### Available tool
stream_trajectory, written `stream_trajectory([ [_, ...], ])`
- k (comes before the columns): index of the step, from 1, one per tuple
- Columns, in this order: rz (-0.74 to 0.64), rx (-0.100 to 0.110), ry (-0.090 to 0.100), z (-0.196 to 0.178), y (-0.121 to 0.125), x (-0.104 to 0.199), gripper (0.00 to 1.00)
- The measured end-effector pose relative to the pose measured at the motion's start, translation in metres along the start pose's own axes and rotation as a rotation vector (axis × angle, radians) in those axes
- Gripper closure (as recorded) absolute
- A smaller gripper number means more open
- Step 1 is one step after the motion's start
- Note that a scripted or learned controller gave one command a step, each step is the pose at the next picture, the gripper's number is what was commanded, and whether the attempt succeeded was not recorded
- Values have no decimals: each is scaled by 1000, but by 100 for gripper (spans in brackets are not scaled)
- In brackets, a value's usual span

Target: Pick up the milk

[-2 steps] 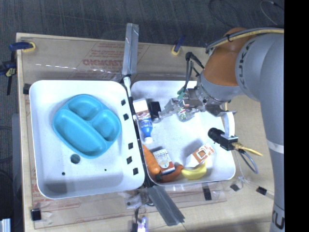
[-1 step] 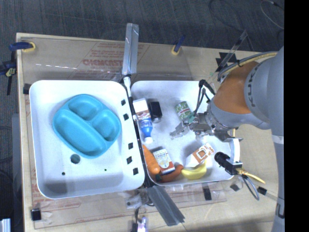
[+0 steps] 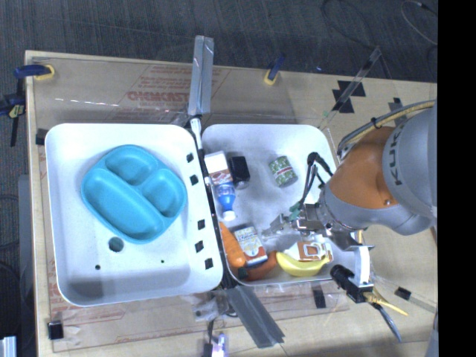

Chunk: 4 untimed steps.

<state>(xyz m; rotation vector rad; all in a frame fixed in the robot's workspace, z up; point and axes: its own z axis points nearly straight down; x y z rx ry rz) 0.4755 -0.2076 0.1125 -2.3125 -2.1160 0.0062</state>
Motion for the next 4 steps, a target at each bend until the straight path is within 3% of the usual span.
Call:
stream_trajectory([
  [1, -5, 5, 0, -7, 0, 0, 100],
  [2, -5, 4, 0, -8, 0, 0, 0],
  [3, -128, -5, -3, -25, 0, 3, 0],
  [4, -266, 0, 1, 11, 1, -1, 0],
])
